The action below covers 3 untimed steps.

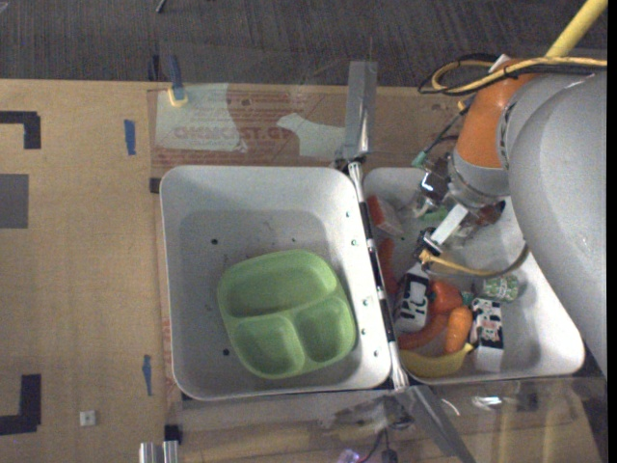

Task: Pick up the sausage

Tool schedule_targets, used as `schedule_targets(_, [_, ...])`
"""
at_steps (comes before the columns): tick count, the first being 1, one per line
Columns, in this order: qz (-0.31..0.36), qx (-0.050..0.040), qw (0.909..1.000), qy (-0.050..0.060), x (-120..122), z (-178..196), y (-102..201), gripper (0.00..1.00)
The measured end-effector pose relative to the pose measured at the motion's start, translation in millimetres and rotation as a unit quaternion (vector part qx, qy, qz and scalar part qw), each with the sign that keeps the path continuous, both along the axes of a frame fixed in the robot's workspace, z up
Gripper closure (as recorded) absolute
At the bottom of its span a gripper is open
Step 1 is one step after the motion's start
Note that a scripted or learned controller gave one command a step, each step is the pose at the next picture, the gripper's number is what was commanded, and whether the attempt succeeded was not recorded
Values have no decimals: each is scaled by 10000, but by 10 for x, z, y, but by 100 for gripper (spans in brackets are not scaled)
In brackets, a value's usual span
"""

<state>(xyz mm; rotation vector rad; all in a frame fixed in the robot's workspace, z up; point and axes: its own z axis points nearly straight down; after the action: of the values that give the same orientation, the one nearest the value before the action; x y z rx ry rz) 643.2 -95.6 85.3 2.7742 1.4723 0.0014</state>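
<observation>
We see two shallow white bins side by side on the table (77, 287). The left bin (193, 210) carries a green divided plate (284, 312) with three compartments, lying toward its near side. The right bin (554, 340) carries a cluster of toy food along its near left part.

The arm (554, 152) reaches in from the right, its orange band (482, 128) above the wrist, and the claw (439, 239) hangs over the far middle of the right bin, angled down and to the left. We cannot tell how far its tips are parted, and we see nothing between them.

The sausage (424, 336), a reddish curved piece, lies near the front of the right bin, just beside a carrot (457, 328) and above a banana (436, 362) that curves along the near wall. A tomato (443, 297) sits just behind them, touching a small black and white carton (415, 299). Another small carton (489, 328) stands to the right of the carrot. A further red piece (386, 258) lies along the bin's left wall. The claw is apart from the sausage, on the far side of the tomato.
</observation>
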Motion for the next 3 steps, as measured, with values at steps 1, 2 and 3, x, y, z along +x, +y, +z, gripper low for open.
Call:
schedule_targets(1, [22, -8, 10000, -1, 13, 108, 10, 100])
schedule_targets(2, [188, -1, 9998, 7, 244, 1740, 632, 100])
schedule_targets(3, [1241, -8, 9923, 6, 244, 2545, 673, 100])
